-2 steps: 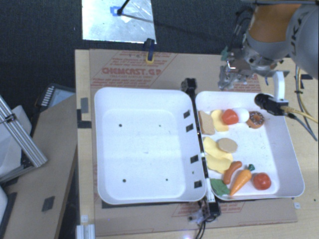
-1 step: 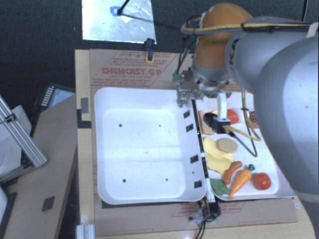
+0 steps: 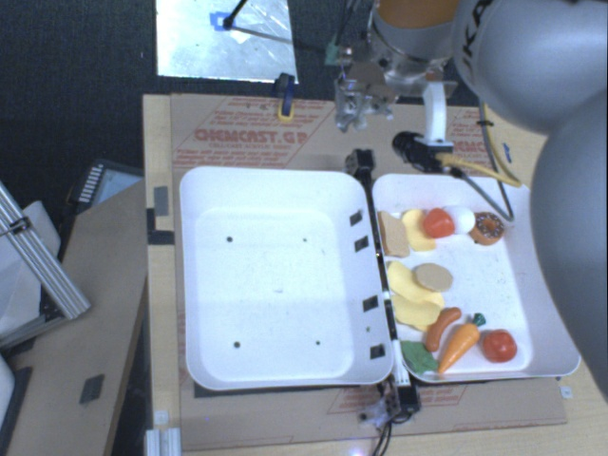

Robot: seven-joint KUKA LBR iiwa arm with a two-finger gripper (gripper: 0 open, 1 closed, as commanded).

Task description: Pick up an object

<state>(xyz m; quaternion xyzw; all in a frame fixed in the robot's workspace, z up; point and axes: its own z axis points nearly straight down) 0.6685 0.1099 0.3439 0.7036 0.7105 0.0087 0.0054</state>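
Note:
The right bin (image 3: 532, 283) holds several toy foods. Along its back lie a bread slice (image 3: 392, 235), a red tomato (image 3: 438, 222), a white egg (image 3: 463, 219) and a brown donut (image 3: 488, 227). A tan cookie (image 3: 433, 276) rests on yellow pieces (image 3: 414, 301). Near the front lie a sausage (image 3: 442, 328), a carrot (image 3: 458, 345), a second red tomato (image 3: 499, 346) and a green leaf (image 3: 418, 357). My gripper (image 3: 358, 110) hangs high above the bench behind the bins, over the gap between them. It is well clear of all the food, and I see nothing in it.
The left bin (image 3: 275, 274) sits beside the right one, with black clips (image 3: 369, 274) along the shared wall. The grey arm (image 3: 541, 84) fills the upper right and overhangs the right bin's edge. A yellow and blue clamp (image 3: 284, 98) stands behind the left bin.

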